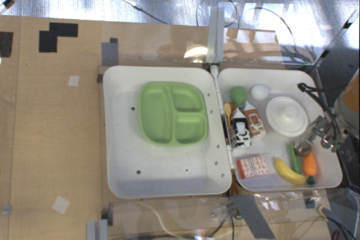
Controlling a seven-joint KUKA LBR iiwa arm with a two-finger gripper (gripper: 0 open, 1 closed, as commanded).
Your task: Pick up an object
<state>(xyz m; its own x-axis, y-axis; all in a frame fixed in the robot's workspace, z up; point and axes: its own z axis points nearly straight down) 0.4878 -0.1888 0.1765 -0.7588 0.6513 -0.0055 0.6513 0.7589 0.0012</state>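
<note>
Two bins: shallow white plastic trays side by side on the tan wooden counter (pixel 50 137), left bin (pixel 121 177) and right bin (pixel 332 180).
Left bin contents: light green sectioned plastic plate (pixel 172 113), lying flat near the middle.
Right bin contents: round white lidded bowl (pixel 287 115), small green ball-shaped toy (pixel 238 95), small white ball (pixel 259 91), black-and-white and brown printed cartons (pixel 246 126), flat red-and-white snack packet (pixel 253 166), yellow toy banana (pixel 288 171), orange toy carrot (pixel 310 164), slim green toy vegetable (pixel 296 157).
Claw position: metallic two-finger claw (pixel 308 143) low over the right bin's right side, just beside the white bowl, directly above the green vegetable and close to the carrot.
Claw state: cannot tell whether spread or closed; nothing seen held.
Likely target: a guess only, carrot or green vegetable, both resting on the bin floor near the banana.
Done so far: approach to the cluttered corner, apparently.
Left to do: secure one item, lift it clear of the bin.
Risk: tight packing of neighbours, easy to nudge the banana or bowl.
</note>
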